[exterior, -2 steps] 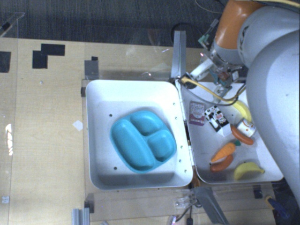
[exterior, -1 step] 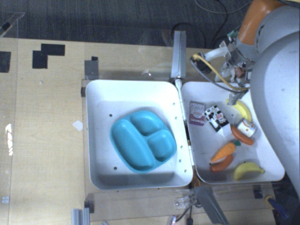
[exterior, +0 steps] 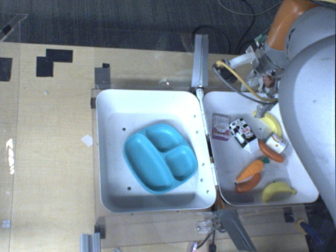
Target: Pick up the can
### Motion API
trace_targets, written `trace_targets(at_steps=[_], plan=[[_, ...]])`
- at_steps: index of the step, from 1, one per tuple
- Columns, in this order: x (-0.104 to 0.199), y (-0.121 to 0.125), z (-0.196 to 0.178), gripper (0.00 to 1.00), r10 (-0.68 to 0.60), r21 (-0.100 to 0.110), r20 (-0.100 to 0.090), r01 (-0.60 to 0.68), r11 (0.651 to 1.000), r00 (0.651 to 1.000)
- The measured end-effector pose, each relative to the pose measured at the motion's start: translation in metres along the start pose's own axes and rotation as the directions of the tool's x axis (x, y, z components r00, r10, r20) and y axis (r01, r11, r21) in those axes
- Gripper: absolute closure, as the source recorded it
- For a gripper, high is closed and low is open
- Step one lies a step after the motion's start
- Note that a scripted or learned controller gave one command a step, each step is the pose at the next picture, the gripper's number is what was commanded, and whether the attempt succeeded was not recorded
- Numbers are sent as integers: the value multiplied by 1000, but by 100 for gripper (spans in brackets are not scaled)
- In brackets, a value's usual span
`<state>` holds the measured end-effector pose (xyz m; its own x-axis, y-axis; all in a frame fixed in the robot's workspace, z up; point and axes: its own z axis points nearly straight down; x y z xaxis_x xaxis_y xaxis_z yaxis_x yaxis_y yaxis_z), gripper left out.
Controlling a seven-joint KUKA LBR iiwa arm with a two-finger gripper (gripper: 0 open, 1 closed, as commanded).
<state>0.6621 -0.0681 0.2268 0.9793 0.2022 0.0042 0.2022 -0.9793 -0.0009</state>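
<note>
I judge the can (exterior: 275,143), lying in the right bin (exterior: 231,196), light, rigid and slick, best pinched across its middle, though I cannot tell how my jaws stand.

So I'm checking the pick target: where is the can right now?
In the camera view the can lies in the right bin, near its right side, just below the banana and touching the hot dog.
</note>
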Motion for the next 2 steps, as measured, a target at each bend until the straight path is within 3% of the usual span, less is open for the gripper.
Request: trace_targets(at_steps=[1,2], plan=[[-74,7,102,0,-3,-3,-10,3,1000,1000],[-57,32,116,0,-7,-14,-36,6,1000,999]])
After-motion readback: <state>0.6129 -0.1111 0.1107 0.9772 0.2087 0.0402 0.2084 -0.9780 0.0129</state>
